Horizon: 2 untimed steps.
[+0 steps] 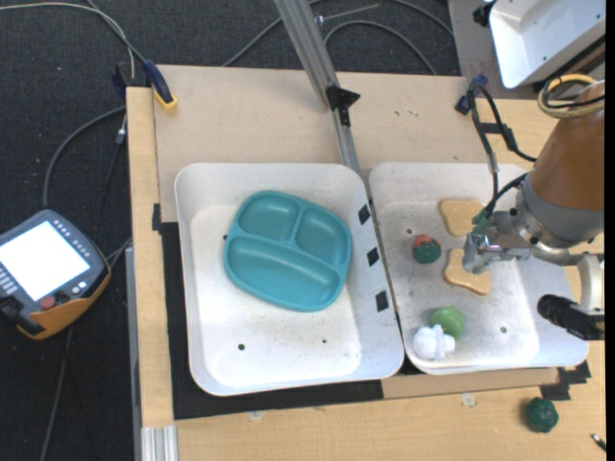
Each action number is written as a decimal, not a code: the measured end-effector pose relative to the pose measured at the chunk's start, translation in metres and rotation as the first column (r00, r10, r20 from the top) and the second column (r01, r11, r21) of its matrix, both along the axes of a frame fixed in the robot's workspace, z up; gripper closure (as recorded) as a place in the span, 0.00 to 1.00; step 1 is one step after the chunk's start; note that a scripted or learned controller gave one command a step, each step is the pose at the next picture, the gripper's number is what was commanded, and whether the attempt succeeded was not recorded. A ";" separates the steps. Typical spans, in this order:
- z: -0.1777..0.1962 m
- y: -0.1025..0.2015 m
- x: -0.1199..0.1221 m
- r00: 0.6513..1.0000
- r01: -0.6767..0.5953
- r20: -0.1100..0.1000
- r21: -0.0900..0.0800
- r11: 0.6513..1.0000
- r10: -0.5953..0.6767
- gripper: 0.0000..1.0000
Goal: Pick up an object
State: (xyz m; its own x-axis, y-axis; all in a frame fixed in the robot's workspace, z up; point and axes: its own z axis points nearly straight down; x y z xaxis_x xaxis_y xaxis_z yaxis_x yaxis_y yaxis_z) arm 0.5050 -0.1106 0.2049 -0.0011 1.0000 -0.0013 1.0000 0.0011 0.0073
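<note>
In the right bin (509,339) lie two tan bread-shaped pieces: one at the back (459,215) and one in the middle (465,279). A small red and green fruit (426,250) sits left of them. A green round toy (447,321) and a white toy (433,343) rest near the front. My gripper (478,256) hangs directly over the middle tan piece, its tips at or just above the piece's back edge. The arm's grey body and orange band cover the bin's right side.
A teal divided plate (287,249) lies in the left bin (207,353). A dark green ball (541,414) rests on the bench in front of the right bin. A metal pole (312,46) slants across the back, and cables run by the arm.
</note>
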 end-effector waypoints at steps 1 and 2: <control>0.053 0.010 0.004 1.000 -0.002 0.001 0.000 1.000 0.002 1.00; 0.074 0.011 0.005 1.000 -0.001 -0.003 0.001 1.000 0.001 1.00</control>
State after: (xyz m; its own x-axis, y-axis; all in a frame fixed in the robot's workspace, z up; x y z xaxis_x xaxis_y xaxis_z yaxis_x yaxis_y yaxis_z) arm 0.5101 -0.1000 0.2790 -0.0017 1.0000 -0.0005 1.0000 0.0017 0.0041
